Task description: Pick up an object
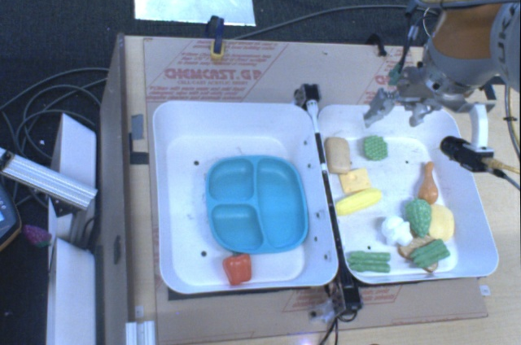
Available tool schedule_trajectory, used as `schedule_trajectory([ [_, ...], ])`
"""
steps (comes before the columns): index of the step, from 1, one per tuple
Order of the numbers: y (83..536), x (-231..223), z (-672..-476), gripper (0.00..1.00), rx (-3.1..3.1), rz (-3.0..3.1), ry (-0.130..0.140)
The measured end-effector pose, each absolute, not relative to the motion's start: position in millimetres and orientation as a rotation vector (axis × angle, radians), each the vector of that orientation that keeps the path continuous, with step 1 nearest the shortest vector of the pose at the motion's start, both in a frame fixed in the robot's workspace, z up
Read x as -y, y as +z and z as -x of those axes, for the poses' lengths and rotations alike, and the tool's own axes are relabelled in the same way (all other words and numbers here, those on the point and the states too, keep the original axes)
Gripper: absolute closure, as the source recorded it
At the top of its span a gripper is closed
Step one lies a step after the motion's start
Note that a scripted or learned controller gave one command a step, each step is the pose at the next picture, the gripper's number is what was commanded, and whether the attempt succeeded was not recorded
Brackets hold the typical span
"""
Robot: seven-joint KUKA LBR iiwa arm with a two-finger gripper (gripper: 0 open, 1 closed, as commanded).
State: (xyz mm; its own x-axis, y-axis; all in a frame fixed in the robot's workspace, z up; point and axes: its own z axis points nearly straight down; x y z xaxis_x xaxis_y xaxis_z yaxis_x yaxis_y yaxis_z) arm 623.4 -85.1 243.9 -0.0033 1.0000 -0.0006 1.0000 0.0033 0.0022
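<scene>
Two fingers spread, nothing held, my gripper (399, 109) hangs over the right bin's (480, 201) far edge, positioned toward the green toy (374, 146).

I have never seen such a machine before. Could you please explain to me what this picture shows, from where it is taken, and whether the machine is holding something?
The picture comes from one fixed camera above a bench, looking down at a slant. The grey machine with the orange band is a robot arm reaching in from the right. At its end is a two-finger gripper, open and holding nothing, hanging over the far edge of the right shallow white bin.

That bin holds small toy foods: a tan bread-shaped piece, a round green ridged piece, a yellow banana-like piece, an orange drumstick-shaped piece, a green bean pod and a few more near the front corner.

The left shallow white bin holds a blue plastic plate with three compartments and, beside the plate's near edge, a small red-orange toy vegetable.
</scene>
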Motion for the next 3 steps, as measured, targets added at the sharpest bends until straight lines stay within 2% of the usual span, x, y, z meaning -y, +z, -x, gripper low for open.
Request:
schedule_trajectory([
  [1,138,121,-638.4,0.00,-2.223,-2.221,-0.002],
  [2,84,133,-662.5,0.00,-2.225,-2.217,0.000],
  [3,96,133,-664.2,1.00,-2.224,-2.211,0.005],
])
